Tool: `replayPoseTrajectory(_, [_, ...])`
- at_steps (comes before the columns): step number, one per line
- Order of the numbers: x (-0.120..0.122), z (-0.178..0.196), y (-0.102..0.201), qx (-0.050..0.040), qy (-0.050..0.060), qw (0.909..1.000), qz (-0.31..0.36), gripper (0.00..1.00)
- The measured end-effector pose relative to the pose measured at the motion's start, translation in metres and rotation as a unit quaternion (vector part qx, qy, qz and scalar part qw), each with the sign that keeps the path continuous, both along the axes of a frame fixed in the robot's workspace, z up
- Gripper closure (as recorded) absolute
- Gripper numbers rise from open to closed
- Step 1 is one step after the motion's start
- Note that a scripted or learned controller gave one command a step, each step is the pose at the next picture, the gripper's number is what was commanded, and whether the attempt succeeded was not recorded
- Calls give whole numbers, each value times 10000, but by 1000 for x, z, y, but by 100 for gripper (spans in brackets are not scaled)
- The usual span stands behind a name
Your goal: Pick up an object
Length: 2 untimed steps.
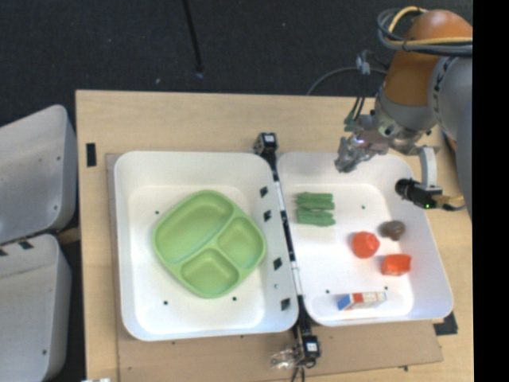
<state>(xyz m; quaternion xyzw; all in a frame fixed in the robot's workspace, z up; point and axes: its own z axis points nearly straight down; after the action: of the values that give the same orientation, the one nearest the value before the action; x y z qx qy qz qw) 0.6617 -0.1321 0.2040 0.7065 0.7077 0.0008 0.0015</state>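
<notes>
The pincer [348,162] hangs over the far rim of the right bin [421,293], with nothing in it that I can see; whether it is spread or closed I cannot tell from here. Nearest below it lie the green pieces [315,209], apart from the rest, so they look the easiest target. The red ball [365,244], orange block [396,264] and brown lump [391,230] sit close together, inviting a bump. A straight descent, centred on the green, seems wisest. The green tray [208,243] occupies the left bin [135,309].

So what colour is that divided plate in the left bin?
Light green; the divided plate shows clearly in the camera view.
</notes>
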Motion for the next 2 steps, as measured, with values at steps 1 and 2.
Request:
replayPoseTrajectory(1, [-32, 12, 48, 7, 19, 10000, 16, 100])
replayPoseTrajectory(2, [-60, 7, 94, 9, 25, 10000, 17, 100])
